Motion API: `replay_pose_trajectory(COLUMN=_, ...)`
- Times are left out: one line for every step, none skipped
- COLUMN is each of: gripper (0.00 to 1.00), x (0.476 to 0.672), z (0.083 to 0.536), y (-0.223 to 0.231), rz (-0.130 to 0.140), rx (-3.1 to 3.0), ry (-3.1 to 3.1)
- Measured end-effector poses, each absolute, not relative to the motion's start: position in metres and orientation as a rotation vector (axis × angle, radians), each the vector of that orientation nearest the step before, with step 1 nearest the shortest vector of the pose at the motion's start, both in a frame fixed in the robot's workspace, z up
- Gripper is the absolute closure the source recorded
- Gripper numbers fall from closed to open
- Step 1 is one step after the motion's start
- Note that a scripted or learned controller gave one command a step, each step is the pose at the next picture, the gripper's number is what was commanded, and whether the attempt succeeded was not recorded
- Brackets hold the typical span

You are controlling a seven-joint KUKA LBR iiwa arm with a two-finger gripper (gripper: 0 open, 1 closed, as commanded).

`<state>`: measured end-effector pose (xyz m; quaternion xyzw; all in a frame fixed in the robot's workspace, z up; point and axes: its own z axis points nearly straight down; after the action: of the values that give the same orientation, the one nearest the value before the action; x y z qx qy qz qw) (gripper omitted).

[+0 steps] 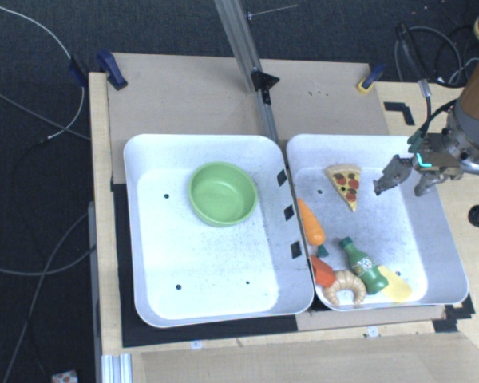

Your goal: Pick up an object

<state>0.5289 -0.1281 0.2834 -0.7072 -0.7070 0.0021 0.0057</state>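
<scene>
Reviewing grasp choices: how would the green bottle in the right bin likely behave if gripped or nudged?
The green bottle lies on its side, so it may roll when nudged. Its rounded body could slip between fingers. It touches the croissant, which would probably shift too.

A robotics lab; a clamped wooden bench [184, 94] at centre frame; loose cables [32, 142] across dark carpet at left.

Glossy plastic bowl [223, 193]; matt wooden bench [191, 94]
</scene>
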Motion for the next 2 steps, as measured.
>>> replay_pose_trajectory(gripper=0.00, x=0.530, z=0.285, y=-0.128, rz=0.002, rx=-2.216, ry=-2.216)
replay_pose_trajectory(gripper=0.00, x=0.519, z=0.229, y=-0.132, rz=0.011, rx=-2.212, ry=-2.208)
